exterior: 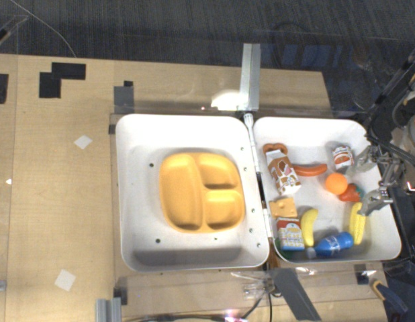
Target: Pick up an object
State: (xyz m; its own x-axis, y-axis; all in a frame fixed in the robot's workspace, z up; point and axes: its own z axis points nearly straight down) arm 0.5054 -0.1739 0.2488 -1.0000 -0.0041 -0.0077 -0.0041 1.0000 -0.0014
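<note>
My gripper (369, 180) hangs over the right edge of the right bin (389, 247), open, with one finger (364, 157) near a small can (342, 157) and the other above a yellow banana (357, 223). Nothing sits between the fingers. Just left of it lie an orange ball (336, 182) and a red piece (352, 194). Further left are a brown and white carton (283, 171), a sausage (311, 170), a cheese wedge (285, 207), a second banana (308, 226), a small box (290, 236) and a blue bottle (333, 244).
The left bin (137, 180) holds a yellow divided tray (201, 192). A metal post (250, 76) stands behind the divider between the bins. Cables and arm parts (402, 113) crowd the right side.
</note>
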